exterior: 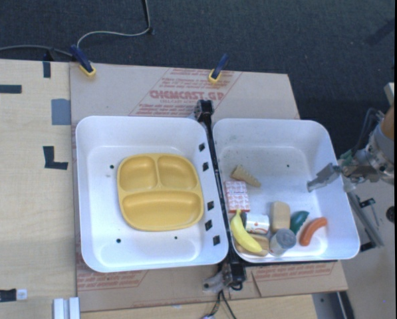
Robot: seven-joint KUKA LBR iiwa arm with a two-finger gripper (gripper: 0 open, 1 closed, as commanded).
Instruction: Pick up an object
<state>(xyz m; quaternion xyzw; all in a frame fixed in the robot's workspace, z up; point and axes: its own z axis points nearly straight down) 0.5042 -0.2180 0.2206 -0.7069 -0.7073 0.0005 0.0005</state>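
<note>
Gripper (323,177) at right bin's (271,130) right rim, finger state unclear; orange sausage (312,230) lies just below it toward front-right corner, axis diagonal.

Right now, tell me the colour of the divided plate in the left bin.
Yellow; the plate shows plainly in the camera view.

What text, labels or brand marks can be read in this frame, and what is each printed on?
"CHEMCAST GP": red print on the brown sheet under the two bins; the smaller red lines around it are too blurred to read.
Red-and-white packet in the right bin: a printed pattern, too small to read.
Small white-and-red box beside the banana: label unreadable.
</note>
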